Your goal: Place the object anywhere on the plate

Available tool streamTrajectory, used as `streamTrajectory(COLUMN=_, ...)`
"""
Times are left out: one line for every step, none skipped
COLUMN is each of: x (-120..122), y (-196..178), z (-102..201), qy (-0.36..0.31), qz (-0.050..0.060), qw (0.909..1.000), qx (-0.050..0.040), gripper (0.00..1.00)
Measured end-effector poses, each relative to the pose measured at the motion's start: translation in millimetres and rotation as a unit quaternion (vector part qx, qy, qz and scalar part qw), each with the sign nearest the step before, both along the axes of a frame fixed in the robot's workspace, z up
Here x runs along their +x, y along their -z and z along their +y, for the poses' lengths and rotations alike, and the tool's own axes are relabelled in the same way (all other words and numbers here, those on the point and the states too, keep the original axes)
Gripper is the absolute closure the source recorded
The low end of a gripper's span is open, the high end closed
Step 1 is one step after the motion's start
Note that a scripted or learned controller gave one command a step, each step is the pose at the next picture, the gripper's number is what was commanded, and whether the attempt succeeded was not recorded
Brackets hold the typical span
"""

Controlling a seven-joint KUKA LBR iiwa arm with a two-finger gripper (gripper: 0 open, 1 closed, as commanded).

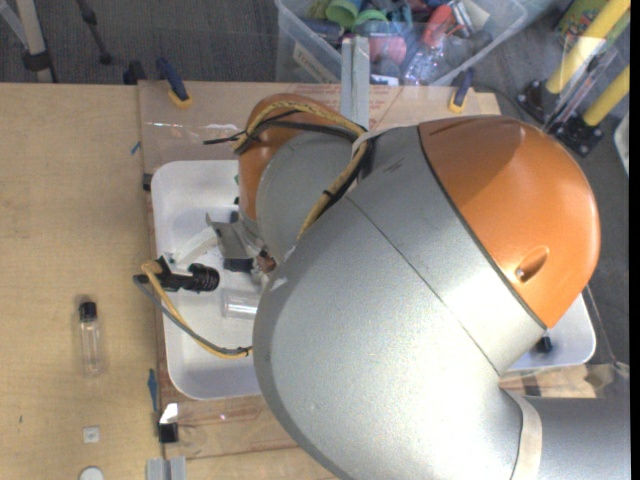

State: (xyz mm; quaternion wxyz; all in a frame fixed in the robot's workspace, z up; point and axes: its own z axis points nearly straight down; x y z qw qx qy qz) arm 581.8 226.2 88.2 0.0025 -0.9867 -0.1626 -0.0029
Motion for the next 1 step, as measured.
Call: streamTrajectory(x=-72.5, y=-1.7, z=-23.3, qy=0.059, qz=0.0, qw=0.9982, qx=0.0001, gripper=1.0)
